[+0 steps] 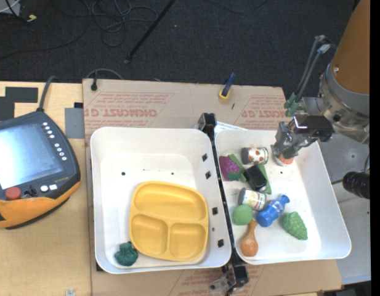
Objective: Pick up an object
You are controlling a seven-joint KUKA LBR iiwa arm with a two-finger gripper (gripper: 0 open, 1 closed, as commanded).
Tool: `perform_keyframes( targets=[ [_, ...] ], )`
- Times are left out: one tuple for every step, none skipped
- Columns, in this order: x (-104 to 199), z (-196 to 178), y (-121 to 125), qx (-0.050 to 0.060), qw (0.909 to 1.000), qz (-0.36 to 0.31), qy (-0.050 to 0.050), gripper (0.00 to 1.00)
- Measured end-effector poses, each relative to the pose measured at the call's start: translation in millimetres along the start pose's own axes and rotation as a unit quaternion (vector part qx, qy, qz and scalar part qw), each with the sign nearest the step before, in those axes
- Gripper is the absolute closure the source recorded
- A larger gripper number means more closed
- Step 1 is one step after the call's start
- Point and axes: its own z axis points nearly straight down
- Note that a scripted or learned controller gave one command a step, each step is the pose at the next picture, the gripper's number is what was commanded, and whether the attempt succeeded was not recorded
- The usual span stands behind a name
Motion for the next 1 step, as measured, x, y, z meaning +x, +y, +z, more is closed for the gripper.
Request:
perform_keyframes(
  targets=[
    [74.6,10.8,-3.9,0.002,1.0000,0.000,0.000,1.00]
  ],
)
